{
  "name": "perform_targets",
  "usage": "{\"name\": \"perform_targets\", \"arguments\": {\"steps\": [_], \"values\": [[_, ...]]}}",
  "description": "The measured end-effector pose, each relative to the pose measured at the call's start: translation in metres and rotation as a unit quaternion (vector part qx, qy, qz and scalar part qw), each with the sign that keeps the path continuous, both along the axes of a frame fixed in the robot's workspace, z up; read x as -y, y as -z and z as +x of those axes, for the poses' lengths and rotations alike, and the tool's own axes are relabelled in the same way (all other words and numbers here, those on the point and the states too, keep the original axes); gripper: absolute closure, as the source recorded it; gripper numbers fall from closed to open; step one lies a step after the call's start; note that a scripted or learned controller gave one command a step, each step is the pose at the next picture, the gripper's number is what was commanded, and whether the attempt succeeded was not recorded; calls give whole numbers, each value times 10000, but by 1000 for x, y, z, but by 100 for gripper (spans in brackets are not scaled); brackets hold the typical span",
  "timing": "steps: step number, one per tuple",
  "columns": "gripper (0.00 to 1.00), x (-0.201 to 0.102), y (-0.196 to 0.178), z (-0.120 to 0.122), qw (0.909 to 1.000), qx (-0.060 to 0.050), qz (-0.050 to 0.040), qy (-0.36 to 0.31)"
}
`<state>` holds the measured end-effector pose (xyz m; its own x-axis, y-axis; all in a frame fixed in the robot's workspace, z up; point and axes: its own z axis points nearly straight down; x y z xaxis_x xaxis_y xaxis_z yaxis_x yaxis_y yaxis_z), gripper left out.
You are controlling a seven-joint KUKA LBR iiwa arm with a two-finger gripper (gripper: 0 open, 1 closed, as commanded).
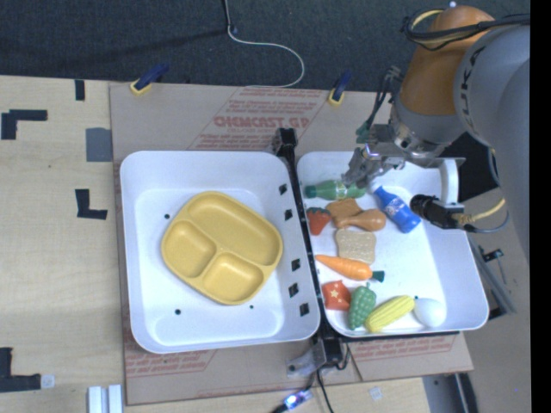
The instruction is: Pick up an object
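Observation:
The right bin [452,269] holds several toy foods. A green bottle [323,190] lies at its far left, with a brown drumstick [355,216] and a blue bottle [398,209] beside it. Below these lie a bread slice [355,246], a carrot [344,268], a red piece [336,295], a green cob [362,306], a yellow corn cob [389,311] and a white egg [429,311]. My gripper [362,172] hangs low over the bin's far part. It is just right of the green bottle's end and above the drumstick.
The left bin [142,231] carries a yellow divided plate [222,246]. A small red fruit [318,222] sits against the divider between the bins. The arm's orange band [439,58] and grey links cover the right bin's far right corner. A black cable [448,213] loops nearby.

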<state>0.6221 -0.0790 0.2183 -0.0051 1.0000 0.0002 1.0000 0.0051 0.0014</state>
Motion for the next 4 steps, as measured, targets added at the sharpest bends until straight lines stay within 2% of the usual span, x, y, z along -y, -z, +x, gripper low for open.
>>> {"name": "perform_targets", "arguments": {"steps": [1, 2, 3, 4], "values": [[100, -18, -7, 38, 10000, 1, 1, 3], [100, -15, -5, 34, 10000, -14, -8, 18], [100, -28, 2, 24, 10000, -21, -6, 17], [100, -22, -14, 25, 10000, -10, -2, 20]]}}
